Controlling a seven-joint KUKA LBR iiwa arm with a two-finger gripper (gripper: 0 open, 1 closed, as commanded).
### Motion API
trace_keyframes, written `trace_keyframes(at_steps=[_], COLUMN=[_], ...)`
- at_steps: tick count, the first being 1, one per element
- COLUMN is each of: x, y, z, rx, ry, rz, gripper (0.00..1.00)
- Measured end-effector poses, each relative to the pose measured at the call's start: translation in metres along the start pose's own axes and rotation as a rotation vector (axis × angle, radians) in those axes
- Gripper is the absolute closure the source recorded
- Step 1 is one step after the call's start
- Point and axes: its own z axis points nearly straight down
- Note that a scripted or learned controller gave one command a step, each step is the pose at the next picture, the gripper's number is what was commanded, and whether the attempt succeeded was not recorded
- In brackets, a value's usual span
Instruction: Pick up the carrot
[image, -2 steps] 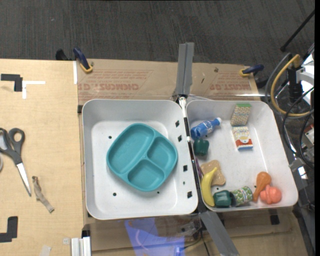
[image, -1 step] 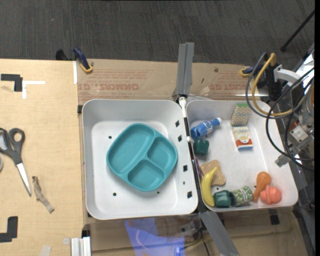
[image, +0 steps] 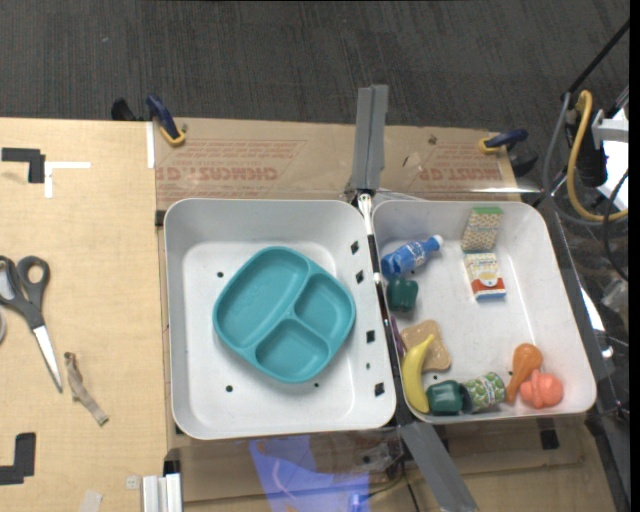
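Observation:
The carrot (image: 523, 366) is a small orange toy lying in the right bin (image: 556, 262) near its front right corner. It rests against a pink-orange rounded toy (image: 543, 390) on its right and a green patterned can (image: 483, 391) on its left.
The right bin also holds a blue bottle (image: 409, 255), a dark green pepper (image: 402, 293), a bread slice (image: 426, 338), a banana (image: 416, 370), a green cup (image: 444, 397) and two small cartons (image: 485, 252). The left bin (image: 190, 330) holds a teal divided plate (image: 285, 314). Scissors (image: 32, 305) lie on the bench at left.

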Motion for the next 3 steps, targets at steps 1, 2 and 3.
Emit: trace_keyframes(at_steps=[1,2,3], x=[0.005,0.020,-0.004], y=[-0.022,0.015,-0.007], z=[0.060,0.053,0.076], rx=[-0.001,0.001,0.000], ry=[0.000,0.002,0.000], rz=[-0.384,-0.521,-0.520], gripper=[1.00,1.00,1.00])
